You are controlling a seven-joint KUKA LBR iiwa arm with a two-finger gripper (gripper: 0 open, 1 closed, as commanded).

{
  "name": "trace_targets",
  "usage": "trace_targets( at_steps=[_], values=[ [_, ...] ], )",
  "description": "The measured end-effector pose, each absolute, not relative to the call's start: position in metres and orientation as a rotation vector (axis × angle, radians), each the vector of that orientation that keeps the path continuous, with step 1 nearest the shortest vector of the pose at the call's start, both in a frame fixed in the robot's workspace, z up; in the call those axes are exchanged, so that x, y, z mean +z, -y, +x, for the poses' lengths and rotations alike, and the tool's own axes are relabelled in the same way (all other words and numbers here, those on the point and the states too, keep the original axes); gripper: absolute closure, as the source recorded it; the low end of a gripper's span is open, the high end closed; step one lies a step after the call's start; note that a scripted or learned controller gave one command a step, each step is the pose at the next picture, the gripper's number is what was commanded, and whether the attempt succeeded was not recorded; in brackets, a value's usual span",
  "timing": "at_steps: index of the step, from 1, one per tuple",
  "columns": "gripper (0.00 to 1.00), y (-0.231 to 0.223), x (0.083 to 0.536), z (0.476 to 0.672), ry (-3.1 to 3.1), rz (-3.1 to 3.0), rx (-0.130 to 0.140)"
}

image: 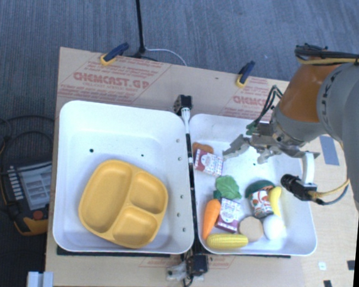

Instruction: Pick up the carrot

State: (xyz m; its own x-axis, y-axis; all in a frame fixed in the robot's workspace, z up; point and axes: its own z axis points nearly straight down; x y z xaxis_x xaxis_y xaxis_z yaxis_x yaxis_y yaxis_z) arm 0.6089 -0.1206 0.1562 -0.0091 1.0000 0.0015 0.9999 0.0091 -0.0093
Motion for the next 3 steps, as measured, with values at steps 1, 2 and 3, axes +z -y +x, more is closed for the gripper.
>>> trace_targets(
  at_steps=[1,2,3],
  values=[
    [0.00,0.105,0.106,0.534,2.142,-2.285,0.012],
    [0.00,0.098,0.091,0.513,2.237,-2.228,-0.011],
    [0.00,0.098,0.091,0.492,1.935,-2.501,-0.025]
  ],
)
